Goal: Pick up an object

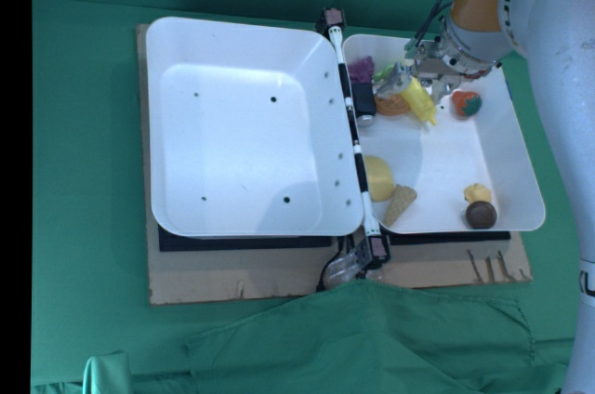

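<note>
My gripper [402, 84] is low over the far left part of the right bin [521, 188], reaching in from the right. Right under it lie an orange piece [392, 107] and a long yellow item [421, 101], with something green [386, 72] pressed against the gripper's left side. I cannot see anything held. A purple item [361, 68] sits in the bin's far left corner. A red and green item [467, 104] lies just right of the gripper.
At the near end of the right bin lie a yellow round item [376, 177], a tan cone [400, 203], a small yellow piece [477, 192] and a brown ball [481, 215]. The left bin [232, 132] stands beside it, past a black and white divider rail [353, 132].
</note>
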`<action>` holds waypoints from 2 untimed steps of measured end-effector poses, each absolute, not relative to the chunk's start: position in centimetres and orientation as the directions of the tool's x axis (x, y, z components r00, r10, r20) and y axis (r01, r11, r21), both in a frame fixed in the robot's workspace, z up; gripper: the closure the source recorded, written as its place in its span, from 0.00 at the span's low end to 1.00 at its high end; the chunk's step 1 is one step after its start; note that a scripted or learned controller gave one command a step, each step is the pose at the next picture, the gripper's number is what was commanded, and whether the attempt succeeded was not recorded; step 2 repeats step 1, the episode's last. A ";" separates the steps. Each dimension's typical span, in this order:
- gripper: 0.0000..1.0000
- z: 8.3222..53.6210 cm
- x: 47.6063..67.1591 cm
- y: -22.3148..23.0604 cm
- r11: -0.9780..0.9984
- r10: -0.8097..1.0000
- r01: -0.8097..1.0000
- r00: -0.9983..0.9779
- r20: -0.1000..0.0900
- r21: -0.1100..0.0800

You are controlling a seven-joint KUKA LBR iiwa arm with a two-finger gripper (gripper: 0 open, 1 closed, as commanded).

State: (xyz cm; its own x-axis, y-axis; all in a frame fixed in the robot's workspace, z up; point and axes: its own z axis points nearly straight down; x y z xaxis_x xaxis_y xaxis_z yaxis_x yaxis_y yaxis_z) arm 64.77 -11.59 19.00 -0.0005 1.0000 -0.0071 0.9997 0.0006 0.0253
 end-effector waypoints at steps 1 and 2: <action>1.00 20.7 64.9 -11.8 -0.005 1.000 0.999 0.005 -0.009 0.039; 1.00 20.7 64.9 -11.8 -0.005 1.000 0.999 0.005 -0.009 0.039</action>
